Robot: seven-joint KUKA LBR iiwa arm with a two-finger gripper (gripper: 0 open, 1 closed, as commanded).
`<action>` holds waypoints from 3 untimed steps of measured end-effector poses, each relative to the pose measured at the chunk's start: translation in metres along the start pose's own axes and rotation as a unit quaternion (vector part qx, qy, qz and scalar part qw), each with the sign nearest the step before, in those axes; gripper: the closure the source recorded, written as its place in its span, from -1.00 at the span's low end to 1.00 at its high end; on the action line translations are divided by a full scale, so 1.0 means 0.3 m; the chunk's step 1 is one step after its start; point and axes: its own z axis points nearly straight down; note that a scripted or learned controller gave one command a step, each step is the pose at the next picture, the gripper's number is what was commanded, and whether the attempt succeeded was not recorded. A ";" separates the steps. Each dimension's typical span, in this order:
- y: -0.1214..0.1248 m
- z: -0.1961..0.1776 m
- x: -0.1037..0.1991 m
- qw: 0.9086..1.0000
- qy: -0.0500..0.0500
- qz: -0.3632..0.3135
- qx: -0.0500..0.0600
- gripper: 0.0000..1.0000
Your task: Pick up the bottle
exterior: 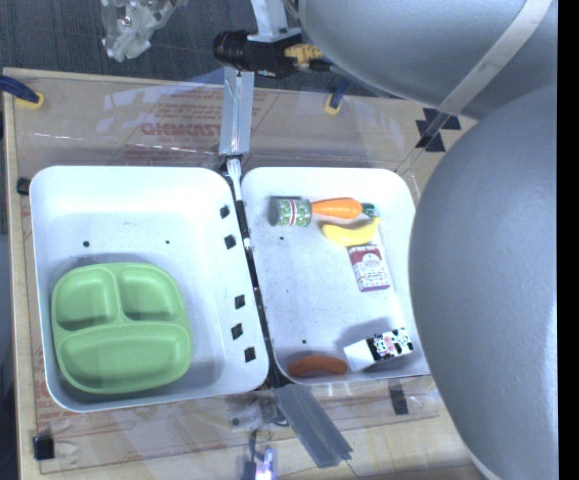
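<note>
The bottle (291, 211) is small and green with a pale label, and it lies on its side at the back of the right bin (309, 298). An orange carrot (337, 208) touches its right end. My gripper (129, 16) hangs high at the top left of the camera view, beyond the far edge of the bench and well away from the bottle. Nothing shows in it. The grey arm spans the top and right of the view.
The right bin also holds a yellow banana (352, 232), a red packet (369, 267), a white carton with black spots (381, 347) and a brown sausage (317, 365). A green divided plate (119, 326) lies in the left bin (129, 208).
</note>
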 end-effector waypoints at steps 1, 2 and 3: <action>0.001 -0.033 0.011 1.000 0.000 -0.005 0.001 1.00; -0.091 0.166 -0.095 0.989 0.001 -0.148 -0.004 1.00; -0.031 0.159 -0.175 0.903 -0.002 -0.430 -0.007 1.00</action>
